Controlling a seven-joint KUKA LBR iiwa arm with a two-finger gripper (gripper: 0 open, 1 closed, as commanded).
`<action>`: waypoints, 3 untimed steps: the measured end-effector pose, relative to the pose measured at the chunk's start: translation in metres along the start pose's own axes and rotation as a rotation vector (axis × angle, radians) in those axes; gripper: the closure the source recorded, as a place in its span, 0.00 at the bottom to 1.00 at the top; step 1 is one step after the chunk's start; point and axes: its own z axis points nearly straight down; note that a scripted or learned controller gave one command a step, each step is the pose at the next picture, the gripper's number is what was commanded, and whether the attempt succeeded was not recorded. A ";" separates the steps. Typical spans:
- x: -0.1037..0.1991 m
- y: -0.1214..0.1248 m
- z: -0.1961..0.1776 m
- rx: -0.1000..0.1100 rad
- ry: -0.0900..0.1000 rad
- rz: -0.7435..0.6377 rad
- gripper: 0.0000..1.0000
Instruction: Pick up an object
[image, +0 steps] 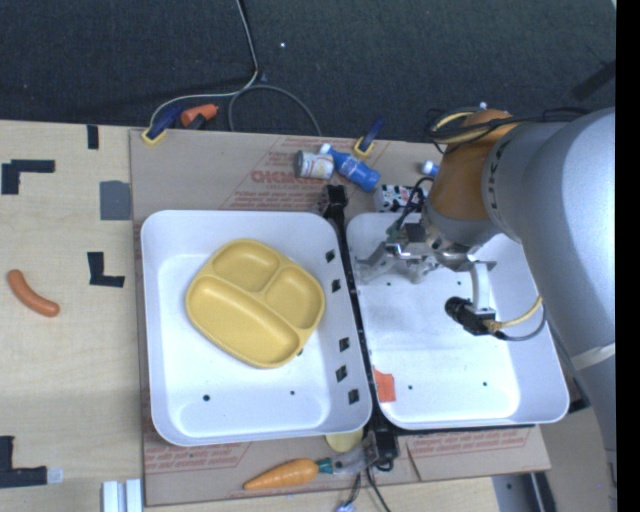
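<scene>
Overhead slanted view of a desk (70, 350) bearing two shallow white bins set side by side on a cardboard sheet (230, 165). Using the left bin (170, 400) as the landmark: a yellow divided plate (256, 301) lies inside it, toward its upper middle, resting flat with three compartments facing up. Touching the landmark's right edge is the right bin (450, 400), with a row of black clips (340, 300) along the seam between the two. The grey arm (560, 210), with its orange band (460, 190), reaches over the right bin's upper portion, and the claw (395, 258) sits low near that bin's upper left corner, just right of the seam; whether its fingers are spread or closed cannot be told from this angle, and nothing can be seen between them. A small orange tag (384, 385) lies at the right bin's lower left. Above the landmark's upper right corner, on the cardboard, rests a blue and white bottle (340, 165) on its side. Above the upper left corner sits an orange-handled clamp (185, 118). Well to the left of the landmark lies a toy sausage (32, 293) on the wood surface. Below the landmark's lower right corner lies a toy carrot (283, 474).
</scene>
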 end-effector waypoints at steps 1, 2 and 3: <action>-0.003 0.037 0.001 0.001 0.002 -0.003 0.00; 0.001 0.036 0.001 0.002 0.001 0.000 0.00; 0.001 0.012 0.000 0.000 0.000 0.000 0.00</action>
